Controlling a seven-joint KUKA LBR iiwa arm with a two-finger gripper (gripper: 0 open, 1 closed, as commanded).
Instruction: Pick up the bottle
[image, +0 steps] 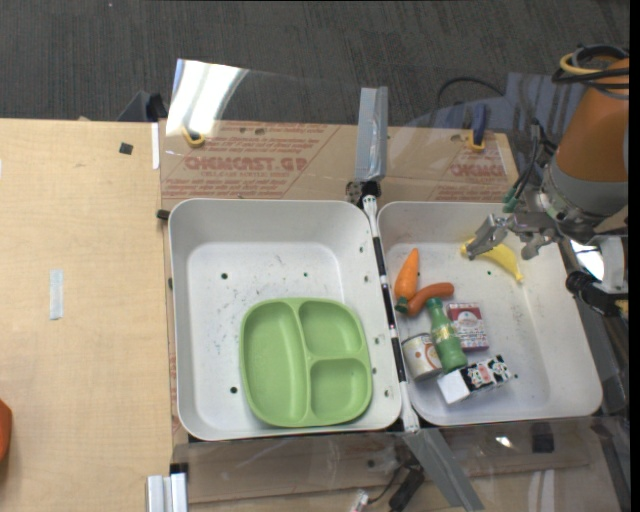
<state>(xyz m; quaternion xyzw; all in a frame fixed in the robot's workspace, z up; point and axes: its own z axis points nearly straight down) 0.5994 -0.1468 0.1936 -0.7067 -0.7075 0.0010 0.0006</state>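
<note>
The green bottle (446, 338) lies in the right bin (560, 390), near its left side, cap pointing to the back. A can (420, 356) touches it on the left and a small box (467, 326) on the right. My gripper (507, 237) hangs over the back of the right bin, up and to the right of the bottle and well apart from it. Its fingers are spread open with nothing between them. A yellow banana (503, 260) lies just below the fingertips.
A carrot (407, 272) and a reddish sausage-shaped toy (428, 295) lie behind the bottle. A black-and-white carton (477, 378) sits in front of it. The left bin (200, 300) holds a green divided plate (305, 360). Cardboard lies behind both bins.
</note>
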